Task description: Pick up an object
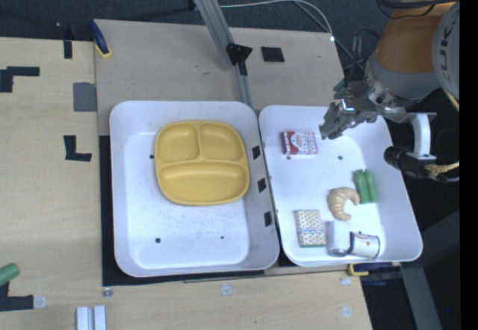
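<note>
In the right bin (396, 194) lie a small red and white carton (299, 143), a tan croissant (343, 202), a green pod-shaped piece (365, 186), a patterned tan box (309, 228) and a white cup with a red mark on its side (356, 244). My gripper (332, 127) hangs over the bin's upper part, just right of the red carton and a little above it. Nothing shows between its fingers. The arm's orange and grey body (411, 30) rises at the upper right.
The left bin (134, 246) holds a yellow divided plate (202, 161). A grey metal pole (216, 19) slants down to the gap between the bins. A green object (7, 273) lies at the far left edge of the bench. Cables run across the dark floor at the top.
</note>
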Tool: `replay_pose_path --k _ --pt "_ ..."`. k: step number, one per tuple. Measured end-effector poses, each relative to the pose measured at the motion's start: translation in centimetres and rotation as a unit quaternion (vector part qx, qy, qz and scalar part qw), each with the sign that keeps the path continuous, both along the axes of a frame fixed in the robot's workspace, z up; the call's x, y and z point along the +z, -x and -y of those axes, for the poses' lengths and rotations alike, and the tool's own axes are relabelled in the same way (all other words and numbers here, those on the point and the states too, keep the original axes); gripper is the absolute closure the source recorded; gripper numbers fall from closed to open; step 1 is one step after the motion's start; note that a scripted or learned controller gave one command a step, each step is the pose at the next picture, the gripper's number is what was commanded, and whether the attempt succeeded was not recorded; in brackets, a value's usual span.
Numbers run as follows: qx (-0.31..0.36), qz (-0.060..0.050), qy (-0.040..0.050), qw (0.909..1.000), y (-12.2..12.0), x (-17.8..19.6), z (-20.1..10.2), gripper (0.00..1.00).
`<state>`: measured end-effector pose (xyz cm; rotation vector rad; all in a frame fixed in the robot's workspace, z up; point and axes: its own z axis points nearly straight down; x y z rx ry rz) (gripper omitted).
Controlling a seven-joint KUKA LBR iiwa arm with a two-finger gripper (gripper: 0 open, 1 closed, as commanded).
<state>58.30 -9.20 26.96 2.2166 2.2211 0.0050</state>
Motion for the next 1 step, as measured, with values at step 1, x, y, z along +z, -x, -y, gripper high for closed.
replay_pose_path --k 1 --pt "0.000 -0.002 -0.0003 1.0000 -0.03 1.53 -0.04 1.00"
